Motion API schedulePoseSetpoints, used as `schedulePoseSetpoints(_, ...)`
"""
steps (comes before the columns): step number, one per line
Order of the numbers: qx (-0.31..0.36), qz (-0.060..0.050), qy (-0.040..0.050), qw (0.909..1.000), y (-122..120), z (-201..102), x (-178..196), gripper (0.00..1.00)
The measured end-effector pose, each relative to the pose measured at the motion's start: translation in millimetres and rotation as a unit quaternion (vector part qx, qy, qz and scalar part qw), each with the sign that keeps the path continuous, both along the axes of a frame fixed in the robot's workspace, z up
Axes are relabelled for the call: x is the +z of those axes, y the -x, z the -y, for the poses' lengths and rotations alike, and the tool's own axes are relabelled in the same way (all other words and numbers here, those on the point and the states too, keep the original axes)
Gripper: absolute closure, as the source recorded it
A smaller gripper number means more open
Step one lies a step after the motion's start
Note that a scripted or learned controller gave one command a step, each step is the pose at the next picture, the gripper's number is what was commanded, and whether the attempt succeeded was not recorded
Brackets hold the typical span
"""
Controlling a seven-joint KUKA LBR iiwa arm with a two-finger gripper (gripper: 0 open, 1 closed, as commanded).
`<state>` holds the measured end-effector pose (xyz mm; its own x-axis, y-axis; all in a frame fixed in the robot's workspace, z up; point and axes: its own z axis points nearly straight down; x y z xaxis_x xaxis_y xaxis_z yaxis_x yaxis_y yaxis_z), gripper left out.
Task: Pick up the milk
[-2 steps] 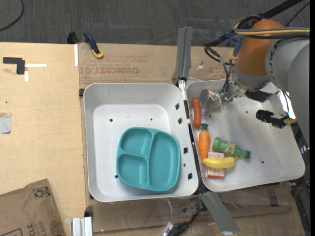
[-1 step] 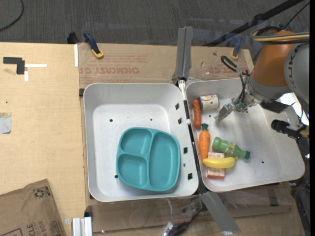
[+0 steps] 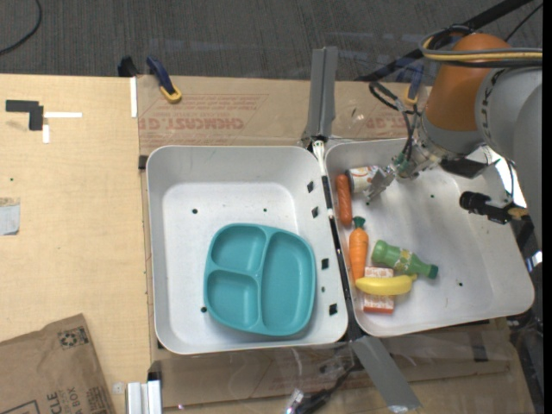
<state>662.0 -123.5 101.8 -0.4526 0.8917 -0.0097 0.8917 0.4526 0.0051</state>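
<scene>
The milk (image 3: pixel 360 177) is a small white carton with red print, lying at the back left of the right bin (image 3: pixel 483 293), just right of a red sausage (image 3: pixel 344 198). My gripper (image 3: pixel 381 184) hangs low over the bin's back part, right beside the carton on its right side and close to touching it. The grey arm with its orange band (image 3: pixel 457 84) reaches in from the upper right. Nothing is lifted; the carton rests on the bin floor.
An orange carrot (image 3: pixel 358 247), a green bottle (image 3: pixel 404 260), a yellow banana (image 3: pixel 385 285) and a small red and white item (image 3: pixel 377 304) lie at the right bin's front left. The left bin (image 3: pixel 172 231) holds a teal divided plate (image 3: pixel 260 279).
</scene>
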Motion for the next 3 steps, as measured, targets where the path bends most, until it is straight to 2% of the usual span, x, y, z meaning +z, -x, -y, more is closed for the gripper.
schedulePoseSetpoints(1, 0.001, -0.012, -0.0025, 0.9999, 4.2, -0.8, 6.8, 1.00)
schedulePoseSetpoints(2, -0.109, -0.004, -0.0028, 0.9941, 2.8, -93.1, 151.0, 1.00)
schedulePoseSetpoints(3, -0.094, -0.003, -0.0027, 0.9956, 2.7, -147.6, 167.9, 1.00)
